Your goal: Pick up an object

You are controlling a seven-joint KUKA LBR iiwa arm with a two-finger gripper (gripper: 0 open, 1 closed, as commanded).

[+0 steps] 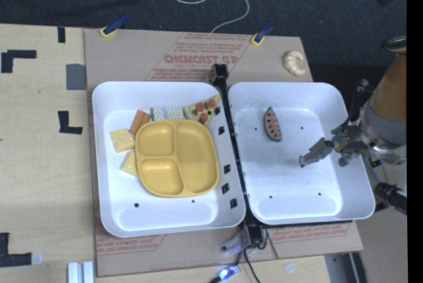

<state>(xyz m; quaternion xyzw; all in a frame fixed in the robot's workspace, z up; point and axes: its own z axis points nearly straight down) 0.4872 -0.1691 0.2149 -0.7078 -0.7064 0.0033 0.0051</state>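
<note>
A toy watermelon slice (272, 123), red with a green rind, lies in the upper left part of the right bin (291, 205). My gripper (325, 159) hangs over the right side of that bin, to the right of and below the slice and well apart from it. Its fingers (310, 157) are spread, so it is open with nothing between them. The left bin (165, 219) holds a yellow divided plate (177, 157). Small food toys lie along the plate's upper left: a pizza slice (203, 108), an orange-brown piece (139, 121) and pale crackers (121, 140).
A cream-coloured object (295, 63) lies on the cardboard behind the right bin. A white cable (211, 0) loops across the dark surface at the back. The ridge between the two bins (231, 149) runs down the middle. The arm's orange band (391, 91) is at the right edge.
</note>
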